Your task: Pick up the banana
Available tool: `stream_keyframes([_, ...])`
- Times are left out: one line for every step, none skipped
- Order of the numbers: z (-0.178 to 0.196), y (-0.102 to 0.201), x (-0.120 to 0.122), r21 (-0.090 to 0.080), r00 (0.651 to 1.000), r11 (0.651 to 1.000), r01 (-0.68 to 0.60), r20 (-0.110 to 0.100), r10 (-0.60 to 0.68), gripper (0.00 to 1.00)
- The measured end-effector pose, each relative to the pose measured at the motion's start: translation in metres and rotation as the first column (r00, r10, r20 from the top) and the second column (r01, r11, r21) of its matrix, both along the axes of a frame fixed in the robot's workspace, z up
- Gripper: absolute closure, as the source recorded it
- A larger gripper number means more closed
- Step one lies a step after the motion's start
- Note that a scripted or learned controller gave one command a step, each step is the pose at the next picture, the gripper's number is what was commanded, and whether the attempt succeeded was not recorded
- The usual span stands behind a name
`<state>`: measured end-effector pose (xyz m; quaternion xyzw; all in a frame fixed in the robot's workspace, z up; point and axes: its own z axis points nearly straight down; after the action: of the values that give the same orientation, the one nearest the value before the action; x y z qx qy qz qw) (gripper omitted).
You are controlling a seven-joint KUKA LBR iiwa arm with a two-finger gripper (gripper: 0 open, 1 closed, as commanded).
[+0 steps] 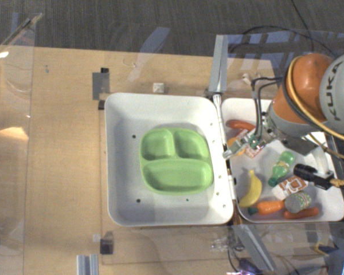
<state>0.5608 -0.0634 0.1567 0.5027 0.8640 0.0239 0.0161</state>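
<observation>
The yellow banana (pixel 252 189) lies in the right bin (pixel 336 212), near its left wall and towards the front. My gripper (pixel 245 144) hangs over the back left part of that bin, above and slightly left of the banana, with a gap between them. The grey arm with its orange band (pixel 303 90) reaches in from the right behind it.
Around the banana lie an orange carrot (pixel 268 207), a green bottle (pixel 281 166), a small carton (pixel 292 185), a grey can (pixel 298 202) and an orange-red piece (pixel 240 124) at the back. The left bin (pixel 121 153) holds a green divided plate (pixel 175 160).
</observation>
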Motion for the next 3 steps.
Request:
stream_keyframes([-0.0023, -0.0010, -0.0012, 0.003, 1.000, 1.000, 0.023, 0.000, -0.023, 0.00])
stream_keyframes([-0.0040, -0.0022, -0.0010, 0.005, 1.000, 1.000, 0.012, 0.003, -0.012, 0.00])
stream_keyframes([-0.0044, -0.0029, -0.0017, 0.004, 1.000, 1.000, -0.014, 0.010, 0.014, 0.00])
